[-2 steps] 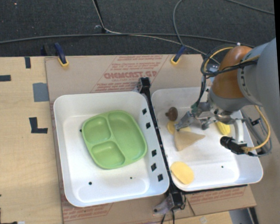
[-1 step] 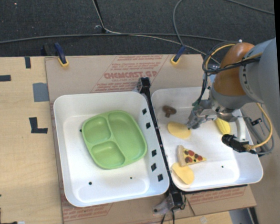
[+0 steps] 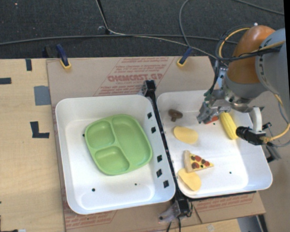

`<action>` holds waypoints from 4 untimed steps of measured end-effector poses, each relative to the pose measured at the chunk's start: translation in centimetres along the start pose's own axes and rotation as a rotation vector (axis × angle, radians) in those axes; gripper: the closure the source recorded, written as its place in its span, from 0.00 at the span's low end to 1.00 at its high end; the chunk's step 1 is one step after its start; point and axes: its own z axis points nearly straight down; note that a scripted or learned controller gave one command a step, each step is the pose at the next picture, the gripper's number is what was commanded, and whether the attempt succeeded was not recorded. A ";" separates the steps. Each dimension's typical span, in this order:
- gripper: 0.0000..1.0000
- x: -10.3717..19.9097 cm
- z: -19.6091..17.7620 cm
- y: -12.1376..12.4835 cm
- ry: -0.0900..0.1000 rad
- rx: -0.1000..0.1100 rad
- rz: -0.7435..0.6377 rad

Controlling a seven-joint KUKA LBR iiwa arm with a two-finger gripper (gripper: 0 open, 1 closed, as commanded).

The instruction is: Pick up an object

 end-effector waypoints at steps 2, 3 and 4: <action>1.00 -0.5 -12.3 0.3 -0.001 -0.003 0.000; 1.00 5.1 -10.6 0.5 0.002 0.005 -0.004; 1.00 10.6 -9.8 1.4 0.002 0.005 -0.004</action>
